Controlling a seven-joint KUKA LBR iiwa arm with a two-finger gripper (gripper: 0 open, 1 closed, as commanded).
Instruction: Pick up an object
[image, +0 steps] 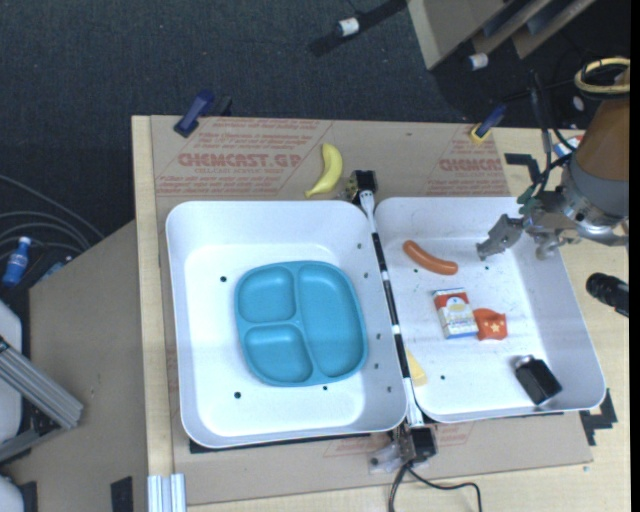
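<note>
Four loose items are spread in the right bin (590, 345) for single picking. The end effector (520, 238) is seen open and empty; the sausage (431, 258) lies just beside it, leftward, likely targeted.

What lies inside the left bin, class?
Inside the left bin lies a blue divided plate, its three compartments bare. The bin floor under the plate is covered and cannot be seen.
</note>
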